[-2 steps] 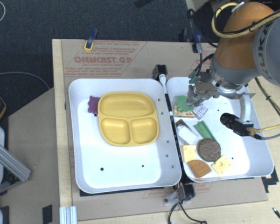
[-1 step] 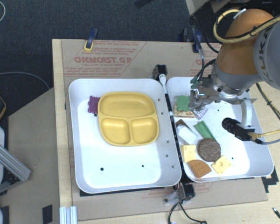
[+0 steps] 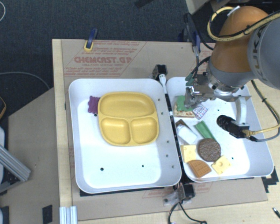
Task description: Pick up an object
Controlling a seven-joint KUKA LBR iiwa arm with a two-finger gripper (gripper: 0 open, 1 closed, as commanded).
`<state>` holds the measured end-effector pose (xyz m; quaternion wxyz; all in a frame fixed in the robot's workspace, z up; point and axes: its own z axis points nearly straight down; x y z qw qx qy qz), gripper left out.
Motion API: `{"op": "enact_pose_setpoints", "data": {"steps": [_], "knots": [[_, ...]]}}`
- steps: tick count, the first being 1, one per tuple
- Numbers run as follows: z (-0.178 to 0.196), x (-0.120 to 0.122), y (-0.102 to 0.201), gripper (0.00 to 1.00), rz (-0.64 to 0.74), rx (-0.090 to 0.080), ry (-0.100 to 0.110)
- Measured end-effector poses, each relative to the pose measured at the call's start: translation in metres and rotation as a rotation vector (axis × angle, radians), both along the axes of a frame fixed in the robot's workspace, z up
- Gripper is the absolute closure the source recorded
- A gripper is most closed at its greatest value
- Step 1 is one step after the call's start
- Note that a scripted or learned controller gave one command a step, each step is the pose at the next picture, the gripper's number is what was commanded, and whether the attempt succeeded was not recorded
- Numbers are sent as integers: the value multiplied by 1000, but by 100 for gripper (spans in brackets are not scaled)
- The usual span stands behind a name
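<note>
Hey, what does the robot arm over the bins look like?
The arm is bulky: grey casing with a rounded orange band above the wrist. A yellow cable loops over the orange part. The gripper is small, metallic, with a green bit beside it.

The grey arm with orange band (image 3: pixel 242 45) is running off the right edge and covering the right white bin's (image 3: pixel 259 164) far corner. The purple object (image 3: pixel 93 104) is lying partly hidden behind the yellow compartment tray (image 3: pixel 128 117).

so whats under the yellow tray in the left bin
A purple object sticks out from beneath the yellow tray at its left edge, on the left bin floor. How far it runs under, and anything else beneath, is covered.
</note>
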<state>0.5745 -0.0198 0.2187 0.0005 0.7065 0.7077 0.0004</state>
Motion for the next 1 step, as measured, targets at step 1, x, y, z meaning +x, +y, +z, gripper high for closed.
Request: {"op": "enact_pose_setpoints", "data": {"steps": [1], "knots": [[8,-14,-12,100,-3,1,3]]}}
